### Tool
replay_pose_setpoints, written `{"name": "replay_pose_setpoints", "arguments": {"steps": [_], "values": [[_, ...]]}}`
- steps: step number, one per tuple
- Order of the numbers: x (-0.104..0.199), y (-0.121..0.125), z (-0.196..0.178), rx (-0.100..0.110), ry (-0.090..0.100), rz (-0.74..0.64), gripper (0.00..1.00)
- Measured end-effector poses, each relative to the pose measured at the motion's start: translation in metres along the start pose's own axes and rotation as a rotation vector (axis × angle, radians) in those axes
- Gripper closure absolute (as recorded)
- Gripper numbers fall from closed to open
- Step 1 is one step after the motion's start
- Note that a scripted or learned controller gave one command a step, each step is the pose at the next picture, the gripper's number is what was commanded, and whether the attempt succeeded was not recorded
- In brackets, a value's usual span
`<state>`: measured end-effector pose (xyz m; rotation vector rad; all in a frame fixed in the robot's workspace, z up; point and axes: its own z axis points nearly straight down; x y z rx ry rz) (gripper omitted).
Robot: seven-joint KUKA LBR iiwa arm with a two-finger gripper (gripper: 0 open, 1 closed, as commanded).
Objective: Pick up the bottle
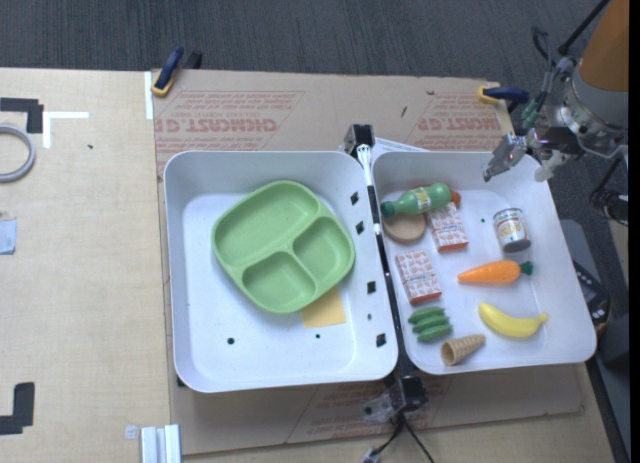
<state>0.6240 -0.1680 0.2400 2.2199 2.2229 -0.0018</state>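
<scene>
The green bottle [418,200] with an orange cap lies on its side near the back of the right bin [567,251], cap pointing right. It rests against a tan round cookie [405,226]. My gripper [521,157] hangs over the bin's back right corner, to the right of the bottle and well apart from it. Its two fingers stand spread apart with nothing between them.
The right bin also holds two red snack packets [449,228], a small can [511,228], a carrot [492,272], a banana [512,319], green pea pods [430,322] and a cone [461,349]. The left bin [190,251] holds a green divided plate [284,245] and a yellow slice [325,311].
</scene>
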Motion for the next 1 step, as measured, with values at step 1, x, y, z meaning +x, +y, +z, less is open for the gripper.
{"name": "replay_pose_setpoints", "arguments": {"steps": [1], "values": [[-0.0002, 0.0004, -0.0097, 0.0, -0.001, -0.003, 1.0]]}}
